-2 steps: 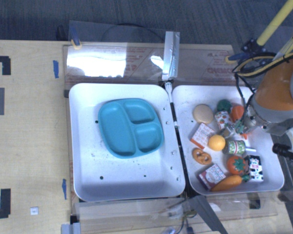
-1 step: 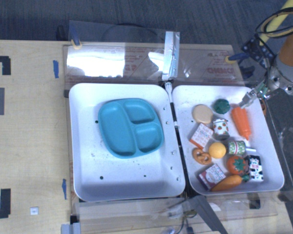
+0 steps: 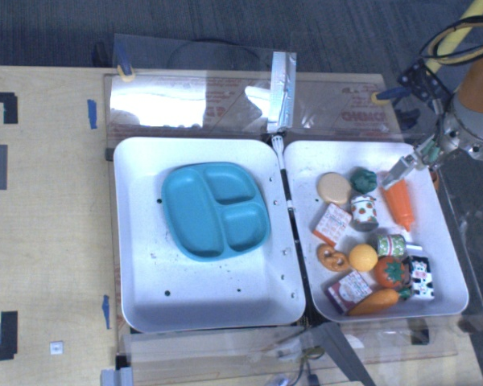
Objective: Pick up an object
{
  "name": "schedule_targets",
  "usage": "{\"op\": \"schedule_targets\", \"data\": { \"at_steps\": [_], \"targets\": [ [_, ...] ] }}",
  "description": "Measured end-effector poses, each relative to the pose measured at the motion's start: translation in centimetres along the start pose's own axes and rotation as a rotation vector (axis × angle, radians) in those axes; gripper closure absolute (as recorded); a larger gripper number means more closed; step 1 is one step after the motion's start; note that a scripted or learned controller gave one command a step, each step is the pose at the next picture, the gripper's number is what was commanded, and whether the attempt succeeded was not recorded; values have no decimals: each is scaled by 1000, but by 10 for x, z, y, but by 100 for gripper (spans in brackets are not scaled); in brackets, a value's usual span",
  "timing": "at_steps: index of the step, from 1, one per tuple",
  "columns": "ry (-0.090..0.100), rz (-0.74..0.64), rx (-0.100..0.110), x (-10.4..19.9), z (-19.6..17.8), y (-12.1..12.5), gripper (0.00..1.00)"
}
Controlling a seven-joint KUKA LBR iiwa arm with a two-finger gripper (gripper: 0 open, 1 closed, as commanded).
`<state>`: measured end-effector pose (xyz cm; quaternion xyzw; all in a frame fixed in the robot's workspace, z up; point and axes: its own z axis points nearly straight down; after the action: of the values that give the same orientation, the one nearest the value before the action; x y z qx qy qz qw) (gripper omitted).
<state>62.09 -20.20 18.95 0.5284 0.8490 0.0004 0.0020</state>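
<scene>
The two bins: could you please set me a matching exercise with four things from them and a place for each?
Things:
1. blue divided plate
2. orange carrot
3. round cookie
4. pretzel

Places:
A. right bin, beside the claw
B. left bin, middle
C. right bin, lower left, beside the yellow ball
D. right bin, upper left

Pairs: 1-B, 2-A, 3-D, 4-C

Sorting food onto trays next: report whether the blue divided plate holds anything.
Empty. The blue divided plastic plate in the left shallow white bin shows bare compartments; nothing lies in them.
</scene>
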Motion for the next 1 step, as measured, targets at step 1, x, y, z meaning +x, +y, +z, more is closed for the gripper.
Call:
{"op": "schedule_targets", "data": {
  "at_steps": [1],
  "targets": [
    [16,-117,3,-24,102,25,0]
  ]
}}
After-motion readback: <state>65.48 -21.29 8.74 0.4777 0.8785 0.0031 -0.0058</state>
